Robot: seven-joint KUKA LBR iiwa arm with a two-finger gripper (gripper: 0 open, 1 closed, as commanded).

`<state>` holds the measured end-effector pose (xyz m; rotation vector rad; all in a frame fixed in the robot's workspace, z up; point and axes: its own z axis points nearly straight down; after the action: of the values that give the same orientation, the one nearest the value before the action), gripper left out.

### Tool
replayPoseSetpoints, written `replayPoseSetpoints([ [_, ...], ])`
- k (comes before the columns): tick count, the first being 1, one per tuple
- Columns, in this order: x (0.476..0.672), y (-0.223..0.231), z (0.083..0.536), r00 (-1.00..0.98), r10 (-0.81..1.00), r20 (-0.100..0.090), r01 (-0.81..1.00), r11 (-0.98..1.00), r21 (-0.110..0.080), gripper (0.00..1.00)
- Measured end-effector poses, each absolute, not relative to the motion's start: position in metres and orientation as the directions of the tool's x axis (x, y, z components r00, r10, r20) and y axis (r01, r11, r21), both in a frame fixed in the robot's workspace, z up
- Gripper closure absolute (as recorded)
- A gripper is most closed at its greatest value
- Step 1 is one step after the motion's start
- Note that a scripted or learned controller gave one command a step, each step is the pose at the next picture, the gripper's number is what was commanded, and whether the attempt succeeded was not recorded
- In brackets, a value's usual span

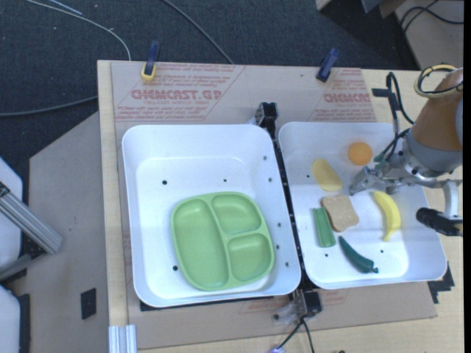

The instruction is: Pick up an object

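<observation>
— Where's the gripper [366,180]?
— Over the right bin [419,267], metal fingers spread, pinching nothing, beside the curved yellow banana [388,213].
— What else?
— A round orange [360,153], a tan bread slice [340,212], and a smooth green divided plate [221,238] in the left bin [147,153].

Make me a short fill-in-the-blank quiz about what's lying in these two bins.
1. The divided green tray lies in the ____ bin.
2. The orange ball lies in the ____ bin.
3. The banana is colored ____.
4. The green tray has ____ compartments.

Missing words: left; right; yellow; three
</observation>
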<state>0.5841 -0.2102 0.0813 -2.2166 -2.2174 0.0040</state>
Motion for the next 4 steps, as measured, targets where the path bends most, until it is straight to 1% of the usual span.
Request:
replayPoseSetpoints([
  [1,0.585,-0.209,0.088,-0.002,1.000,0.004,1.000,0.002,-0.008,1.00],
  [2,0.580,-0.201,0.137,-0.002,1.000,-0.001,1.000,0.002,0.000,1.00],
  [3,0.575,-0.209,0.180,-0.001,1.000,0.000,1.000,0.001,-0.003,1.00],
  [4,0.577,-0.208,0.219,-0.002,1.000,-0.002,1.000,0.002,0.000,1.00],
])
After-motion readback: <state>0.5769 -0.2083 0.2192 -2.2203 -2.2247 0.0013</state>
